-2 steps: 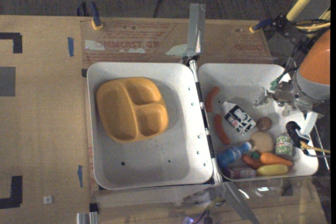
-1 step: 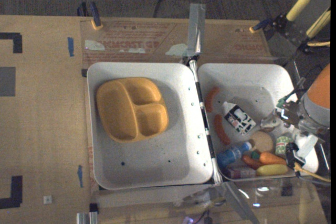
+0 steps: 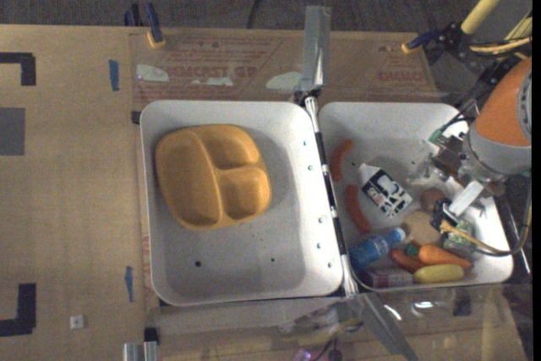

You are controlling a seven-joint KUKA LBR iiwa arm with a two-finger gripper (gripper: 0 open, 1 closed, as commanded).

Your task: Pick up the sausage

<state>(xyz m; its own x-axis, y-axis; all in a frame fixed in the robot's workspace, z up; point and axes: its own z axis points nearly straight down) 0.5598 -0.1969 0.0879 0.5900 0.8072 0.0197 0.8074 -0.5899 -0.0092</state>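
Note:
Two orange-red sausages lie along the left side of the right bin (image 3: 380,116). One sausage (image 3: 341,159) is near the bin's left wall, and the other sausage (image 3: 356,208) lies just below it. The gripper (image 3: 441,169) hangs over the right side of the same bin, under the grey wrist and the orange band. It sits well to the right of both sausages, with a white carton (image 3: 386,190) between them. Nothing shows in the gripper.
A yellow divided plate (image 3: 212,175) lies in the left bin (image 3: 254,266). The right bin's front holds a blue bottle (image 3: 376,247), a carrot (image 3: 441,254), a yellow fruit (image 3: 438,273), a pink item (image 3: 389,276) and a brown piece (image 3: 432,199).

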